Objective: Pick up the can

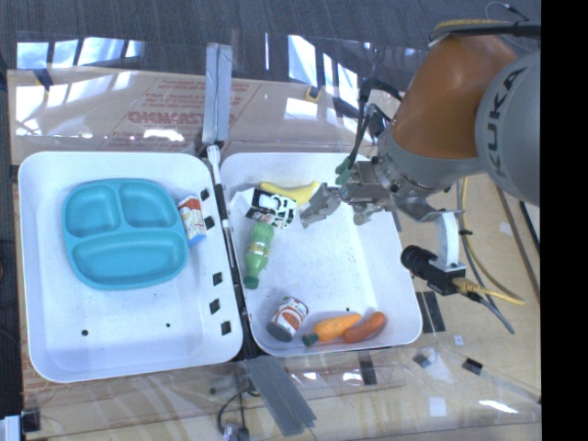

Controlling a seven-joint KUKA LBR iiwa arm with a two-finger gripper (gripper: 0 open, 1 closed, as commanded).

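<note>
Well below end effector [342, 206], apparently: can [288, 318].

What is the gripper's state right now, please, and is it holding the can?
Gripper: open, holding nothing, above the right bin near the banana. The can lies by the bin's front edge, untouched.

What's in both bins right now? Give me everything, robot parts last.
Left bin: one, white, left half of the bench.
Right bin: one, white, beside it.
Divided plate: one, blue, in left bin.
Small carton: one, white and red, right of the plate.
Banana: one, yellow, right bin top.
Bottle: one, green, right bin left side.
Can: one, white and red, right bin bottom.
Carrots: two, orange, beside the can.
Gripper: one, grey, above right bin's upper part.
</note>
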